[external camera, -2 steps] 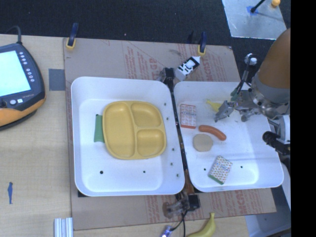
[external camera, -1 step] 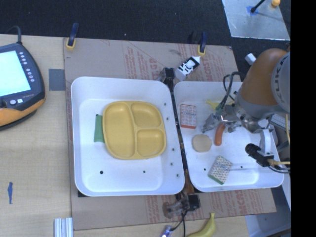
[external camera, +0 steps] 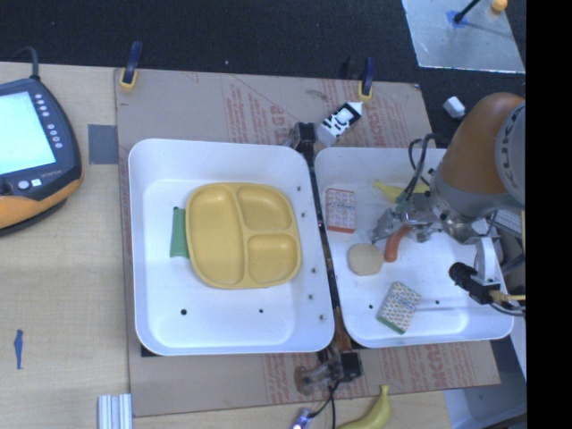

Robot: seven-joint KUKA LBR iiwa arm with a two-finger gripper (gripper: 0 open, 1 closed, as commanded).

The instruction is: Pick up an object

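Nearest, beside the beige puck, the orange hot dog looks light, rubbery, best pinched mid-length; whether the hand is open, I cannot tell.

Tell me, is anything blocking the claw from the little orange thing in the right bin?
Nothing visible is. The gripper sits right at the orange carrot-like piece in the right bin. A round beige piece lies close beside it on the left, not between them.
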